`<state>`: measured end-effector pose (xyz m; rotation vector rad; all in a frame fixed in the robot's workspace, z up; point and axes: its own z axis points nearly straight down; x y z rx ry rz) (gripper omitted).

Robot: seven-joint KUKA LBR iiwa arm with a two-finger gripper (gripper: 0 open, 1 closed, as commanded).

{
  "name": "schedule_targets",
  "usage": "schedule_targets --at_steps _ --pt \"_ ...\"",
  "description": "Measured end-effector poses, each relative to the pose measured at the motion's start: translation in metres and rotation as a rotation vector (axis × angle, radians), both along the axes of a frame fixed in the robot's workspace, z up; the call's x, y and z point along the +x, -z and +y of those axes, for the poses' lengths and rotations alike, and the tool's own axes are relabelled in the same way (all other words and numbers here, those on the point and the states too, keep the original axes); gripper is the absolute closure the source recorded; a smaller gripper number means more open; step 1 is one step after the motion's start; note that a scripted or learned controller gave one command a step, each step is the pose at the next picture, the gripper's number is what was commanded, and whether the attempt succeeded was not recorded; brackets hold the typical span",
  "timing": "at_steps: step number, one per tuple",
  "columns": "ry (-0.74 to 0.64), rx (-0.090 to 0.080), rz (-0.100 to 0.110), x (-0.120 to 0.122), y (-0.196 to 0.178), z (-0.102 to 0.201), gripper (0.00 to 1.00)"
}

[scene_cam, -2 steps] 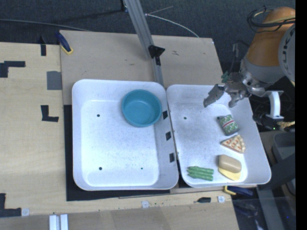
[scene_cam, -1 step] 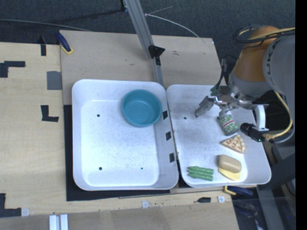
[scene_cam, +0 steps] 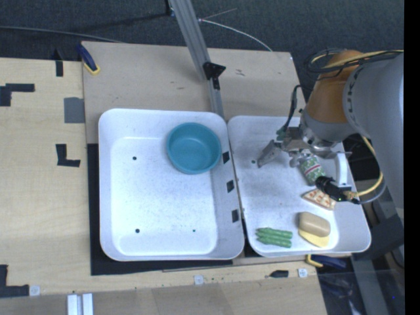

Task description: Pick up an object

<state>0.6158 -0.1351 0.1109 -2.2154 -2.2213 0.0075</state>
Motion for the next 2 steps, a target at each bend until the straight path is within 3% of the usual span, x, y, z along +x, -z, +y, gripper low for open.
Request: schedule_targets --at_steps 1,2 --pt "-0.001 0.0 -0.003 0.001 -0.013 0.001 1.0" --pt "0.001 -0.001 -0.011 0.001 -0.075 -0.004 1.0"
